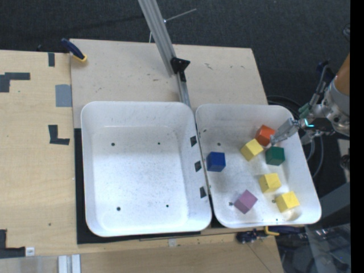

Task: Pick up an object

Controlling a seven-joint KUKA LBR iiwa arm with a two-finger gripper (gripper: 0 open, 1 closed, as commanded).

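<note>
Your hand (282,132) reaches in from the right over the right bin (227,114) and sits low at that bin's upper right part. Its grey tip lies right beside the orange block (265,134) and just above the green block (275,155). You cannot tell from this angle whether the tip touches the orange block. You also cannot tell whether the hand is open or closed, because it shows as one thin blurred grey shape. No block is seen gripped in it.

The blocks all lie in the right bin. A yellow block (251,149) sits against the lower left of the orange one. A blue block (215,161) lies apart near the bin's left wall. A second yellow block (270,182) sits below the green one, a third yellow block (288,201) lies near the lower right corner, and a purple block (245,201) lies towards the bin's lower middle.

The left bin (91,118) stands beside it on the bench (125,67). The arm (338,104) is cut off at the right edge, so you see little beyond its wrist, and the cables there are hard to make out.
</note>
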